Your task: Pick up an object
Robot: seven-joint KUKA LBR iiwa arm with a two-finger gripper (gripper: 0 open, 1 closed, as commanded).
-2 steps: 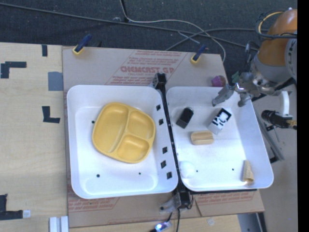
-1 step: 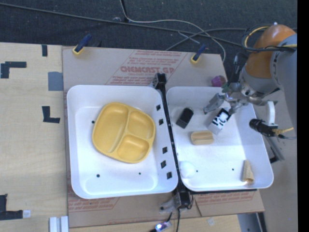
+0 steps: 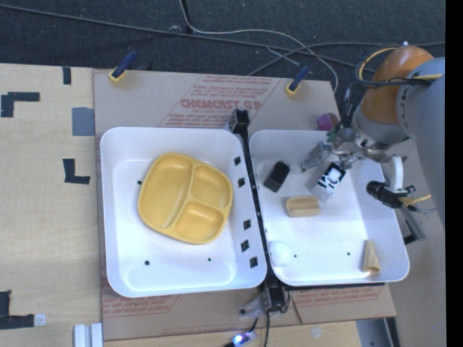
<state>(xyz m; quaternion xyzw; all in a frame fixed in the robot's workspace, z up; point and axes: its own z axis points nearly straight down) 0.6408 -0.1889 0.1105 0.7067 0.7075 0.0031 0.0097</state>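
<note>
My gripper (image 3: 322, 172) hangs low over the back of the right bin (image 3: 383, 226), open, with its two fingers spread and nothing between them. A small black block (image 3: 276, 176) lies just left of it. Just below the gripper, a tan rounded block (image 3: 302, 207) rests on the bin floor. A small white round piece (image 3: 281, 251) sits at the bin's front left corner. At the front right lies a tan wedge-shaped piece (image 3: 370, 257).
A yellow divided plate (image 3: 186, 197) lies in the left bin (image 3: 116, 215). A purple object (image 3: 327, 121) sits outside the right bin's back edge. Cables run across the dark floor behind the bench. The arm's wrist and a black fitting (image 3: 387, 192) overhang the bin's right wall.
</note>
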